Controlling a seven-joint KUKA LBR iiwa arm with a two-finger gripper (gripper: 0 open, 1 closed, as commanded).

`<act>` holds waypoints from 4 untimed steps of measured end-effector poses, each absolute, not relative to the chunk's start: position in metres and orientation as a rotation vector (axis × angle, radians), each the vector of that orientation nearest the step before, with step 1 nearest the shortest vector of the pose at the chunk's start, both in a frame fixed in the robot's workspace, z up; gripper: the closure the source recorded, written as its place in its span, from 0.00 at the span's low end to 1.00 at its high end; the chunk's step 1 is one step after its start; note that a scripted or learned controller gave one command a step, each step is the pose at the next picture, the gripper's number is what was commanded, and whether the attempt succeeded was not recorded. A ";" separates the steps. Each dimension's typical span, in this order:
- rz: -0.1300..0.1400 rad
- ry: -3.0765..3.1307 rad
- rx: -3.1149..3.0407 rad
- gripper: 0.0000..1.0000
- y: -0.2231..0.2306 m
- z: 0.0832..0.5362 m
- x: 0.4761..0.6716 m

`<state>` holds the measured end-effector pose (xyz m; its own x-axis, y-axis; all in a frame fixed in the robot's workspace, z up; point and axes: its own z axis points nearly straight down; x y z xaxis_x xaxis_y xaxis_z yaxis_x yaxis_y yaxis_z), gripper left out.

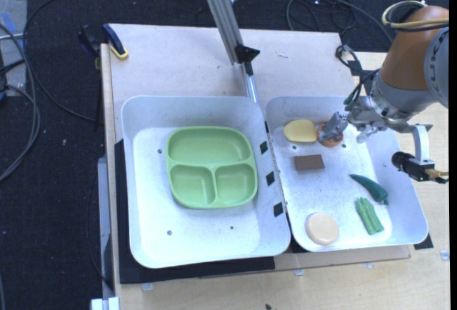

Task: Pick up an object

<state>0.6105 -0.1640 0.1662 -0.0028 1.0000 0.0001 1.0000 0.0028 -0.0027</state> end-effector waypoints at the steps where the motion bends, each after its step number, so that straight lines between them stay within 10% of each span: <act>1: 0.004 -2.220 -2.219 0.00 -0.162 0.123 0.610; 2: 0.002 -2.222 -2.221 0.00 -0.161 0.091 0.610; 3: -0.001 -2.225 -2.224 1.00 -0.162 0.104 0.611; 4: -0.005 -2.228 -2.222 1.00 -0.155 0.149 0.612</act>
<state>0.6125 -0.1553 0.1486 -0.0027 1.0000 -0.0012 1.0000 0.0027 0.0057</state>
